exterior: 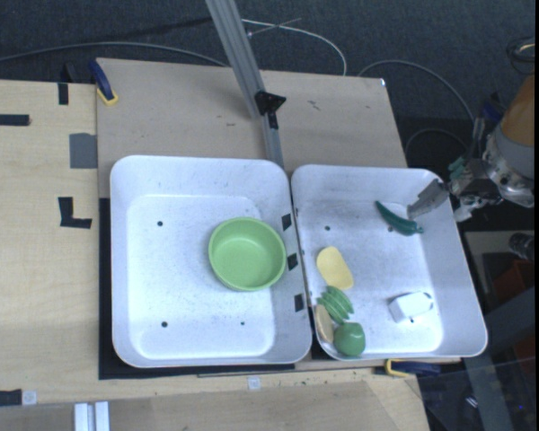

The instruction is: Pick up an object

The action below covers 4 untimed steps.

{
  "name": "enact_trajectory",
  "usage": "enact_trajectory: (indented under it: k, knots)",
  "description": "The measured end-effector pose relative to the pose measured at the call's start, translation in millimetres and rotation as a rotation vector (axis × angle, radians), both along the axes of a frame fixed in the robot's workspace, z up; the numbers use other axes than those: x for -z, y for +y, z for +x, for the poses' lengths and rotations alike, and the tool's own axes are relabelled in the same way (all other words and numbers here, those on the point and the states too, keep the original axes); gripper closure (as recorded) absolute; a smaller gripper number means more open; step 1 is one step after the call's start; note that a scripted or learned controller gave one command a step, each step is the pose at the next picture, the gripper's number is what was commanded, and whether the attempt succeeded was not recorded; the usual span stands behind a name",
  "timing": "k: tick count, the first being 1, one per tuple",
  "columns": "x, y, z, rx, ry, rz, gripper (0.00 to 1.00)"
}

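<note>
Two white bins are sitting side by side: the left bin (144,241) is holding one green bowl (246,254), and the right bin (449,268) is holding five things, a teal piece (397,218), a yellow piece (334,267), a green ridged piece (337,303), a green round piece (349,338) and a white object (410,306). The gripper (428,196) is hanging over the right bin's far right part, its tip just beside the teal piece, and whether its fingers are spread or closed I cannot tell.

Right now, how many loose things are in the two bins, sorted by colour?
Green: 4 — bowl, teal piece, ridged piece, round piece
Yellow: 1 — oval piece
White: 1 — block
Tan: 1 — sliver
Total: 7
</note>
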<state>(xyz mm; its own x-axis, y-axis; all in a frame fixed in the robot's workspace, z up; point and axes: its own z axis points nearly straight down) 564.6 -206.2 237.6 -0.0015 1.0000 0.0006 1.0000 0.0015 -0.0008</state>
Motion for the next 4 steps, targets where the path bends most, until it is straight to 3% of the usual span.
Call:
enact_trajectory:
  k: [1,3,4]
  knots:
    - [0,0,0,0.000,0.000,0.000,0.00]
    - [106,-3,5,0.000,0.007,0.000,0.00]
    - [151,-2,5,0.000,0.000,-0.003,0.00]
